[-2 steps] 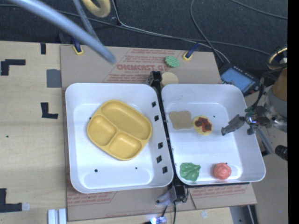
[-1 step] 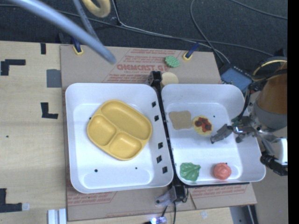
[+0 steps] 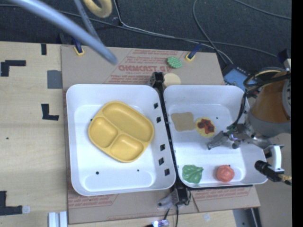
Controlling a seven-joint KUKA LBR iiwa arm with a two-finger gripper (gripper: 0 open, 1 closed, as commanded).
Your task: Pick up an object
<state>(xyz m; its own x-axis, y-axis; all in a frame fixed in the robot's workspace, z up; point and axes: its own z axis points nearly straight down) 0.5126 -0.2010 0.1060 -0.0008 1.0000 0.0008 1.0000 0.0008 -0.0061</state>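
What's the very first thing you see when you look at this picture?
The big yellow plastic plate with three compartments jumps out first, lying alone in the left white bin. Next come the small toys in the right white bin: a round red-orange one and a green leafy one near its front edge, with the grey gripper reaching in.

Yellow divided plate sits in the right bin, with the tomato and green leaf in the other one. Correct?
Not quite. The camera view shows the yellow divided plate in the left bin. The tomato and green leaf are in the other one, the right bin.
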